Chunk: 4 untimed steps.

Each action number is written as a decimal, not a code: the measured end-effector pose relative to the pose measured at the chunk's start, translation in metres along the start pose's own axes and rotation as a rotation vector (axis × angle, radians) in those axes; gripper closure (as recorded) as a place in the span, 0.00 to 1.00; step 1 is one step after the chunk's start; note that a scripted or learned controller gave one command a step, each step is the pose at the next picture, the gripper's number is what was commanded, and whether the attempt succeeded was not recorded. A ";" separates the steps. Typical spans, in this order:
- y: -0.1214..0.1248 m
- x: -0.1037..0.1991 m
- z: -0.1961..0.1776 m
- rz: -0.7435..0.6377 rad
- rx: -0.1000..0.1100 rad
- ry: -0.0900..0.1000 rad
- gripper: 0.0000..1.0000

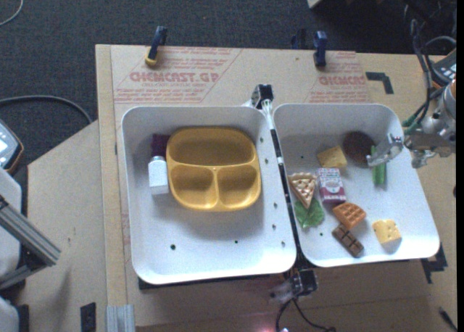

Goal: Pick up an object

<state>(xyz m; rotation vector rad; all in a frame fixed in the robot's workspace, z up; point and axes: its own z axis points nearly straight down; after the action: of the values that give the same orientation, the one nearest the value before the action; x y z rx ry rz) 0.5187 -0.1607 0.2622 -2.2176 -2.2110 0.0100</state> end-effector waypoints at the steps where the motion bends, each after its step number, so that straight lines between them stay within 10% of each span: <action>1: 0.002 0.000 -0.006 -0.003 -0.012 -0.003 0.00; 4: 0.000 0.003 0.172 -0.002 -0.011 0.001 0.00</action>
<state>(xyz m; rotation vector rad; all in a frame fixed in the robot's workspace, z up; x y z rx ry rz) 0.5171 -0.1570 0.0903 -2.2210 -2.2179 -0.0029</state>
